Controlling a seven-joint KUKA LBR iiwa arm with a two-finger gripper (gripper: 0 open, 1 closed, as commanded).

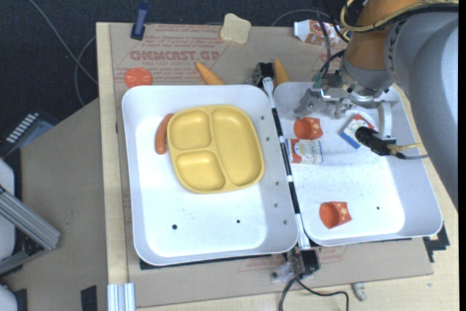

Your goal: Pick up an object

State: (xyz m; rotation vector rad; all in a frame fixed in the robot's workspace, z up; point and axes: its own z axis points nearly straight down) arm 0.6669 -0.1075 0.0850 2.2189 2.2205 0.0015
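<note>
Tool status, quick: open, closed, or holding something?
Tool: cannot be told; it sits low over the right bin, close above the orange-red item.

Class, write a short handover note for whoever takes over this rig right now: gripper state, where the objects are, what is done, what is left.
Gripper: low over the far end of the right white bin; finger state cannot be told, nothing seen held.
Right bin: small orange-red cup-like item just beside the gripper, red-and-white packet, blue-and-white item, red wedge-shaped piece near the front.
Left white bin: yellow divided plastic plate, orange sausage-shaped toy.
Done: arm positioned.
Left: grasp and lift an object.
</note>
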